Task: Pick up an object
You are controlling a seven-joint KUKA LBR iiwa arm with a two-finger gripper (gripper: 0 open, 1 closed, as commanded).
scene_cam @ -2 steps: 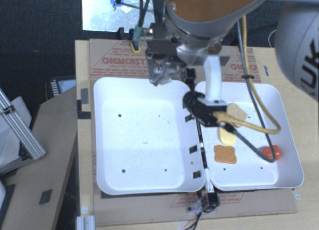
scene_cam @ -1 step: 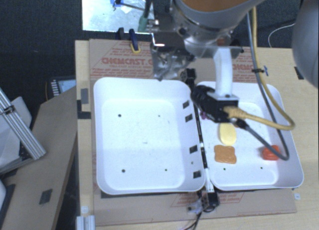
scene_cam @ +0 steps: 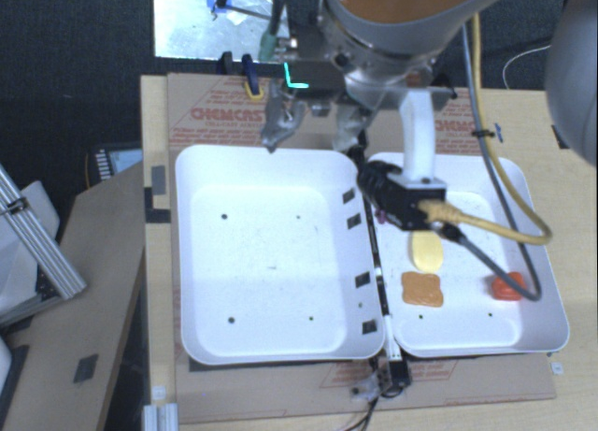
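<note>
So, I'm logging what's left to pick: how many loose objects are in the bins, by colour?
Pale yellow: 1, the oval piece in the right bin
Orange-brown: 1, the square piece
Red-orange: 1, the small piece near the right wall
Total: 3

two white bins [scene_cam: 262, 261] on cardboard sheet [scene_cam: 224, 107]
</note>
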